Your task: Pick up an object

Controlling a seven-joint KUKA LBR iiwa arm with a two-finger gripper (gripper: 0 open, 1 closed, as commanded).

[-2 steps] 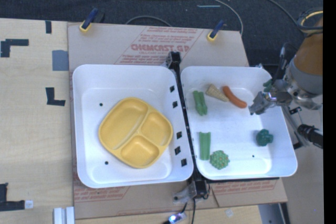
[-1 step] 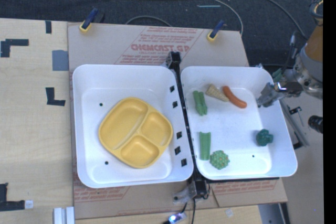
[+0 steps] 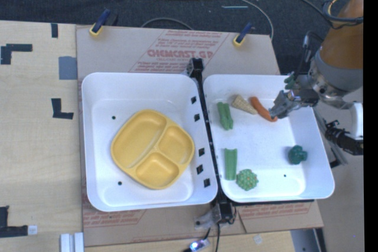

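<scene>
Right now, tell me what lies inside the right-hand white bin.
Right bin holds two green sticks, a cone, an orange carrot, a dark green piece and a light green ball. The gripper covers the carrot's far end.

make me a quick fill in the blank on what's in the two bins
1. The yellow divided plate lies in the ____ bin.
2. The end effector is at one end of the ____ carrot.
3. The dark green broccoli lies in the ____ bin.
4. The plate has ____ compartments.

Missing words: left; orange; right; three
</scene>
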